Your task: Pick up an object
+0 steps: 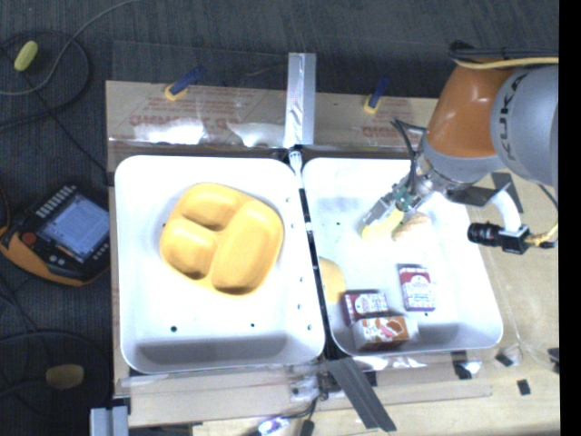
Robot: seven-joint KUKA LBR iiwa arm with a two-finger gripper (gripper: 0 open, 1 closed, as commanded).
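The gripper (392,209) hovers low in the right bin (454,325) beside a small tan piece (408,228) — fingers spread, nothing held — best to centre over it before closing.

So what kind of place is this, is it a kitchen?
Probably not a kitchen but a robot lab: a robot arm reaches over two white bins on a bench, with a handheld controller and cables on the floor.

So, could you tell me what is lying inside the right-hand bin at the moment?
The right bin holds three small red-brown packets, a pale yellow piece beneath the gripper, and a yellow object at its left wall. The arm covers part of the bin's far corner.
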